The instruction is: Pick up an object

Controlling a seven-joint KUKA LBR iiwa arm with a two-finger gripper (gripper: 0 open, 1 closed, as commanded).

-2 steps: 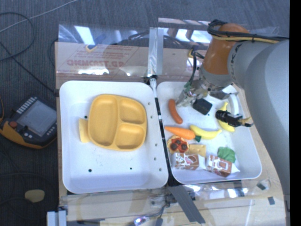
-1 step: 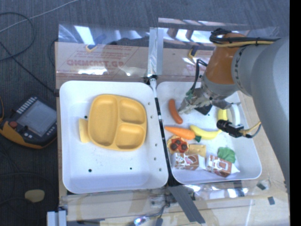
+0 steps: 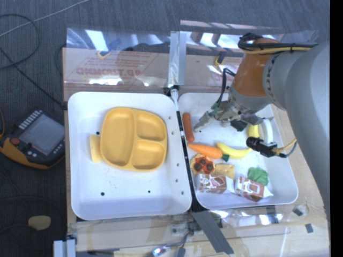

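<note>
Gripper [image 3: 218, 120] is hovering low over the back of the right bin [image 3: 292, 194], just right of the sausage [image 3: 186, 127]. Can't tell whether it is open or closed, and nothing is showing as gripped. Orange band [image 3: 251, 80] is sitting right above it, and the grey arm [image 3: 305, 74] is covering the bin's back right corner.

Pickable items are all lying in the right bin. Sausage is lying along the left wall. Carrot [image 3: 206, 150] is lying just in front of the gripper, with the banana [image 3: 234, 152] at its right end. In the front row, two printed packs [image 3: 213, 184] [image 3: 251, 189] are sitting side by side, print too small to read, and a green piece [image 3: 258, 174] is resting against the right pack.

Left bin [image 3: 80, 197] is holding a yellow plate [image 3: 134, 139] with three compartments. A pale yellow piece [image 3: 95, 148] is poking out from under its left edge.

Cardboard [image 3: 118, 68] behind the left bin is carrying faint red lettering, not legible. Clear film [image 3: 107, 37] is glaring along the back.

Room: the front half of the left bin is lying open. In the right bin, the items are crowding the front and centre, with some bare floor showing near the back left. Sausage is hugging the wall between the bins. Pendant [image 3: 36, 138] and cables [image 3: 21, 31] are lying on the carpet to the left.
</note>
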